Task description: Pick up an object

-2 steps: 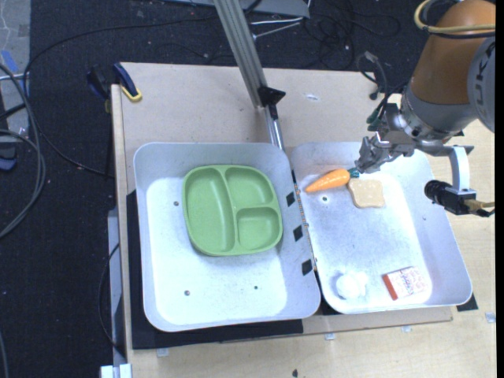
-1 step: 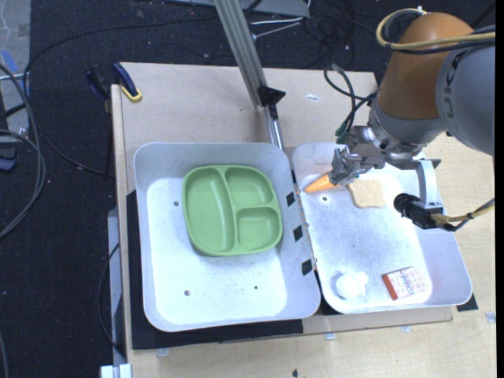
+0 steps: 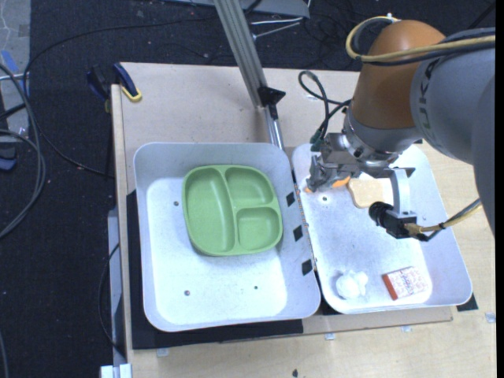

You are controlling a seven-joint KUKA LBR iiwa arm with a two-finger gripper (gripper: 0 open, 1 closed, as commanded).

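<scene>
Gripper (image 3: pixel 319 178) sits low at the right bin's (image 3: pixel 441 246) upper left, over an orange piece (image 3: pixel 339 183); finger state cannot be told. A tan slab (image 3: pixel 370 191) lies just beside. White lump (image 3: pixel 351 284) and red packet (image 3: pixel 405 283) lie near the front; green plate (image 3: pixel 233 209) occupies the left bin (image 3: pixel 161 290).

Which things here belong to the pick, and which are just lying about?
In the job:
- tool, low in the right bin
- orange piece beside it
- tan flat piece

Lying about:
- green divided plate in the left bin
- white lump
- red-and-white packet

Orange piece (image 3: pixel 337 183) at right bin's (image 3: pixel 441 235) back-left.
</scene>
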